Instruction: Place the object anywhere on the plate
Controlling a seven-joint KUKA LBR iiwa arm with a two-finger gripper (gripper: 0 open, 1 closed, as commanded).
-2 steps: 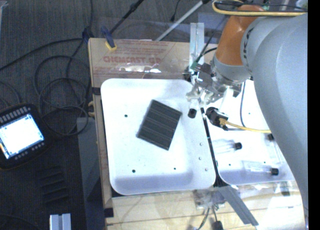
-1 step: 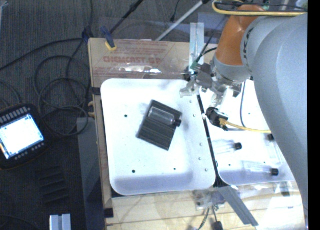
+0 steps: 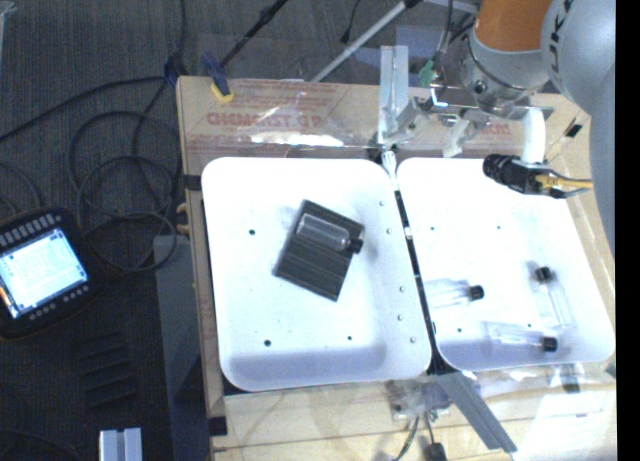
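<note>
Clear vial (image 3: 332,232) lying on the dark plate (image 3: 313,264) mid left bin (image 3: 230,279), bare white floor all round, claw (image 3: 430,119) above the bins' far edge, finger state unclear.

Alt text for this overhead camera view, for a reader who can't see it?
A clear vial with a black cap lies on a dark square plate in the left bin. Three more capped vials lie in the right bin, with the arm's hand raised above the bins' far edge.
</note>
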